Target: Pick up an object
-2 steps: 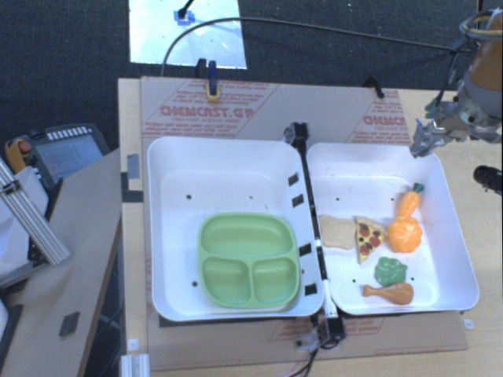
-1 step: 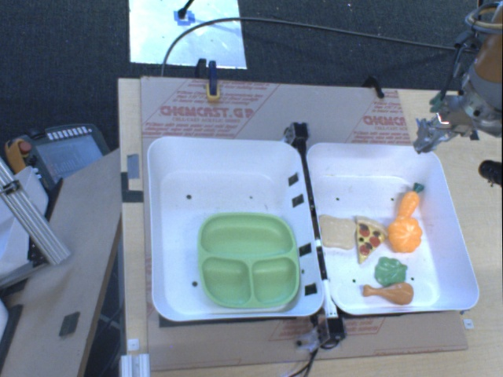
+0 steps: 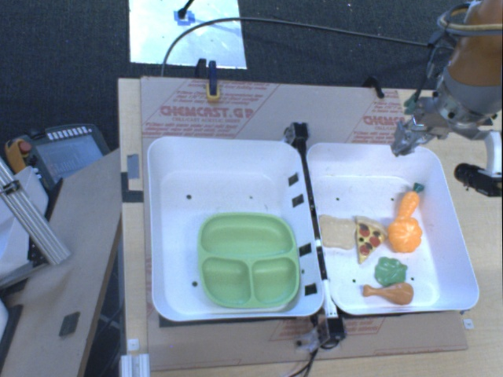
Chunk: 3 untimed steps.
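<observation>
Gripper (image 3: 405,141) above right bin's (image 3: 456,210) far rim, finger state unclear; glossy plastic carrot (image 3: 407,203) below.

The right bin (image 3: 346,167) has bare floor along its far edge and near-left corner. Toy foods crowd its near-right part: carrot (image 3: 407,203), orange (image 3: 405,236), pizza slice (image 3: 368,240), bread (image 3: 337,232), what looks like a green leaf (image 3: 390,272), and drumstick (image 3: 389,292).

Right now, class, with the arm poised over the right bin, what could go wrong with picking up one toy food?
1. The pizza slice, bread and orange lie close together, so the tool might nudge neighbours.
2. The carrot touches the orange; lifting either may shift the other.
3. The tool hovers near the bin's far rim and could clip it when descending.
</observation>
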### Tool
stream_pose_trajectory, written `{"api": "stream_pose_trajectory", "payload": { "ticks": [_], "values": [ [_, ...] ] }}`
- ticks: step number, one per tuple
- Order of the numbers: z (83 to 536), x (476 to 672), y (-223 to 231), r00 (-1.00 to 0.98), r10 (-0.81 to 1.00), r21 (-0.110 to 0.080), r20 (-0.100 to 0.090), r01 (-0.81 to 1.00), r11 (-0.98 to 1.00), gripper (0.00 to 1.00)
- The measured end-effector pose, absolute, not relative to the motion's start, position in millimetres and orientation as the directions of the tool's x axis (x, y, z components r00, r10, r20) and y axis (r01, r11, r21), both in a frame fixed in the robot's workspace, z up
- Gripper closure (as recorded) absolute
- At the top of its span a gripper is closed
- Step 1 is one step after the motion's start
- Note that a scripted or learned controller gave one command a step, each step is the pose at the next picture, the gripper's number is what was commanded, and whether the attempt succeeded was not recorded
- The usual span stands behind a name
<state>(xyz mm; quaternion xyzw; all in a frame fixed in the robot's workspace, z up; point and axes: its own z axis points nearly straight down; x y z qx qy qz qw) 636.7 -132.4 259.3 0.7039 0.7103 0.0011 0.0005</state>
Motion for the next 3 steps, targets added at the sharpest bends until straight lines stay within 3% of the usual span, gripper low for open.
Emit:
{"api": "stream_pose_trajectory", "payload": {
  "ticks": [1,2,3],
  "values": [
    [250,634.6,-85,-0.009,1.0,0.001,0.001,1.0,0.009,1.0],
    [244,610.9,-31,-0.008,1.0,0.0,0.001,1.0,0.008,1.0],
    [231,607.9,19,-0.009,1.0,0.001,0.002,1.0,0.009,1.0]
  ]
}}
